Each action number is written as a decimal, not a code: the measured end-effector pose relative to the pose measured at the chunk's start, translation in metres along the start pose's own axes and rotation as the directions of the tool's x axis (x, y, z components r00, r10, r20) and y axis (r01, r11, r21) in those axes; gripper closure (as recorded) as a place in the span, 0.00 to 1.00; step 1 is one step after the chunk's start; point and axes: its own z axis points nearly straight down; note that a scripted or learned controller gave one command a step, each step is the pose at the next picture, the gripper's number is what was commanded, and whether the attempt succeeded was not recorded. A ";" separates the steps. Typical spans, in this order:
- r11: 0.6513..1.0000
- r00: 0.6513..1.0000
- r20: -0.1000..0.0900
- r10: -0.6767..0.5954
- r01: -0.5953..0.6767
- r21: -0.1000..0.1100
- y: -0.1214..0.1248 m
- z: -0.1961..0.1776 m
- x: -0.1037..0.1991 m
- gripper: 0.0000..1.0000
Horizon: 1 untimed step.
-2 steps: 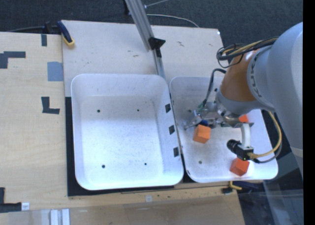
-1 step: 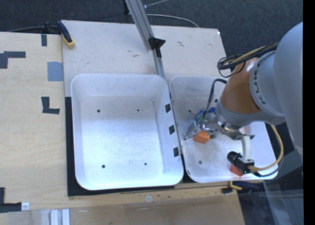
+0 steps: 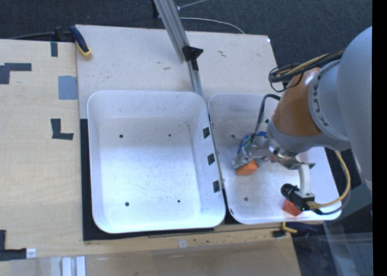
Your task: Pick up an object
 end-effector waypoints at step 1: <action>1.000 1.000 -0.002 -0.010 0.010 -0.012 0.038 -0.096 0.097 1.00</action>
